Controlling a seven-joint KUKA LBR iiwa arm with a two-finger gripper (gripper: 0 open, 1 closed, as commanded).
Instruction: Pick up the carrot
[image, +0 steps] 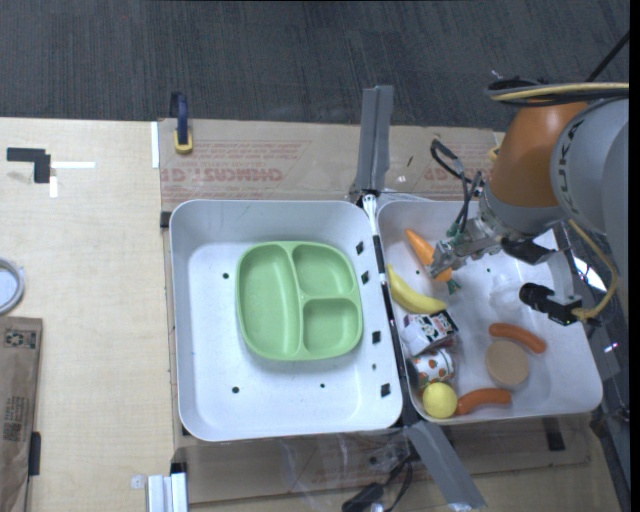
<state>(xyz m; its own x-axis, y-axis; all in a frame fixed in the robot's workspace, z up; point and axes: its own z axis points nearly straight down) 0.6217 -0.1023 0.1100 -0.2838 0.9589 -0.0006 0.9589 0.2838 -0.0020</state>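
Bench: pale wooden top (90, 300) with a dark carpeted floor beyond its far edge; a roll of tape (8, 287) and a brown paper bag (18, 390) sit at its left side.
Left bin (195, 400): shallow and white, holding a green divided plate (298, 299) near its middle, with bare white floor all around the plate.
Right bin (575, 385): crowded with food items.
Carrot (419, 246): lies in the far left part of the right bin, near the divider, just beyond the banana (412, 293).
Other contents: a small printed carton (432, 328), a lemon (439, 400), two sausages (517, 337) (483, 400) and a round brown disc (508, 366) toward the near edge.
Gripper (447, 262): low over the right bin, just right of the carrot; whether it is released or clenched I cannot tell.
Arm (560, 150): covers the bin's far right corner.
Open room: white floor between the gripper and the upper sausage.
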